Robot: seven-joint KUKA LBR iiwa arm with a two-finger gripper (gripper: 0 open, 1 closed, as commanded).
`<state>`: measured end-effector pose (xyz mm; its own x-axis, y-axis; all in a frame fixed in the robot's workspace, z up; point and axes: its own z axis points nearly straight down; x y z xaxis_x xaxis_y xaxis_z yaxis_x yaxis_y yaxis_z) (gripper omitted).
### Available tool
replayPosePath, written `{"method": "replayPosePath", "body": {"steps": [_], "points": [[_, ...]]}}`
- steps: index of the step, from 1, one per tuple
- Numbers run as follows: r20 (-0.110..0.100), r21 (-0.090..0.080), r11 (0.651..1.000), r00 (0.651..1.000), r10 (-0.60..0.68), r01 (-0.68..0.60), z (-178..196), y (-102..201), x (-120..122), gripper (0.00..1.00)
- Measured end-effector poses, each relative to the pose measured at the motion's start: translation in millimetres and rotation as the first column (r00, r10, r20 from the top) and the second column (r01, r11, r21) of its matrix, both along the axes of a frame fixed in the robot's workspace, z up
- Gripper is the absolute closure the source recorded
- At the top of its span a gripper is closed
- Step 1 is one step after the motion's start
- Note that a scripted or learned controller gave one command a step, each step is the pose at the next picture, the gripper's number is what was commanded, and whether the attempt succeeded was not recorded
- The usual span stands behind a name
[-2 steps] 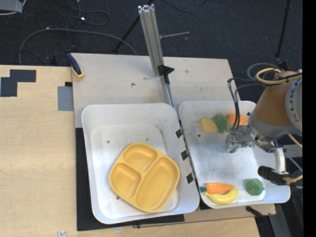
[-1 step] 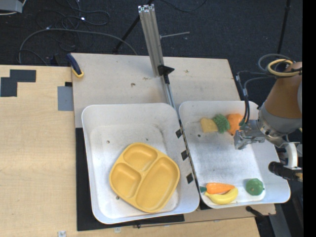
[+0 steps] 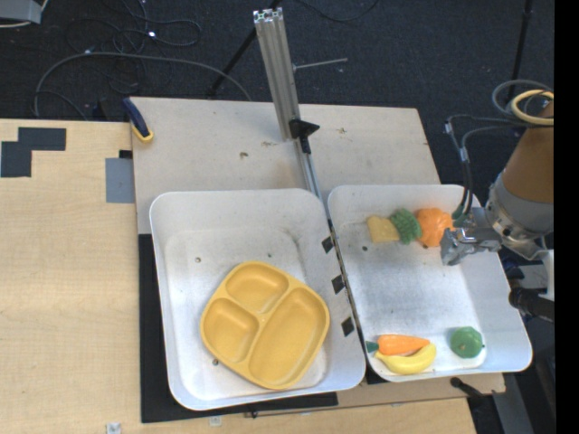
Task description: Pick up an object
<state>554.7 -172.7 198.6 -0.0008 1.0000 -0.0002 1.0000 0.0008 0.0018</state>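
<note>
while my hand (image 3: pixel 450 247) is hovering at the right bin's (image 3: pixel 412 283) far right edge, just beside the orange fruit (image 3: pixel 433 225), i am holding nothing yet; i cannot tell how the hand is set. every toy is lying in the bin, so the pick is still ahead.

I see six toys in the right bin (image 3: pixel 507 355): yellow piece (image 3: pixel 383 230), green broccoli-like piece (image 3: pixel 406 225) & orange piece (image 3: pixel 433 224) touching in a row at the far side (near gripper (image 3: pixel 452 247)); carrot (image 3: pixel 402 344) atop banana (image 3: pixel 409 360), green round piece (image 3: pixel 467 341) near the front edge.
</note>
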Motion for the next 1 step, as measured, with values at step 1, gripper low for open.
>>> {"method": "replayPosePath", "body": {"steps": [1], "points": [[0.001, -0.001, 1.0, 1.0, 0.0, 0.0, 42.7, -0.8, 0.8, 1.0]]}}
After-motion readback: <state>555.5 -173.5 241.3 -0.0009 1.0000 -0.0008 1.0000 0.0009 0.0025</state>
